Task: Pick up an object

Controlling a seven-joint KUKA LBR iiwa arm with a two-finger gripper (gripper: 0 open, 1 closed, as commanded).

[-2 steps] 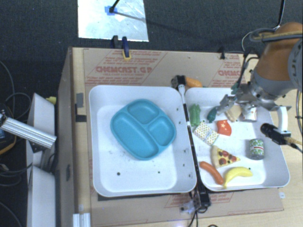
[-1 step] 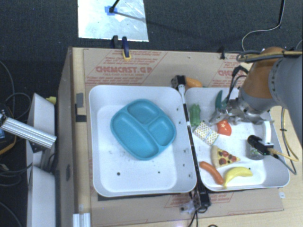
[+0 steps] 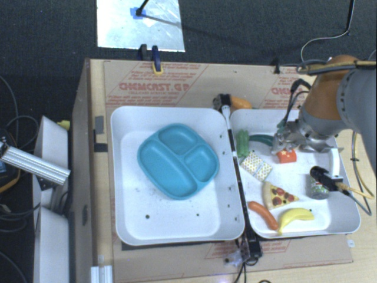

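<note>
- The claw [image 3: 287, 141] is in the right bin [image 3: 347, 217], in its far half, with the grey arm [image 3: 330, 99] reaching in from the right of my view.
- From this angle I cannot tell whether the claw is apart or together, and nothing shows clearly as clamped in it.
- An orange-red block [image 3: 287, 156] lies right at the claw's tip, on its near side and touching or almost touching it. It is short and squat, its slightly longer side running left to right across my view. It is too small for me to make out a pointed end.
- Left of the claw, a teal piece [image 3: 261, 140] lies roughly crosswise, and a green piece [image 3: 242, 141] lies lengthwise along the wall between the bins.
- A checkered packet [image 3: 255, 165] sits tilted just nearer than those two.
- Nearer still, a pizza slice [image 3: 277, 194] lies with its tip toward the far side.
- An orange sausage [image 3: 263, 215] runs at a diagonal beside a banana [image 3: 294, 217], which curves along the near wall.
- The left bin [image 3: 126, 217] holds a blue divided plate [image 3: 177, 161], lying flat and well apart from the claw.
- Both bins stand side by side on the desk [image 3: 177, 84].
</note>
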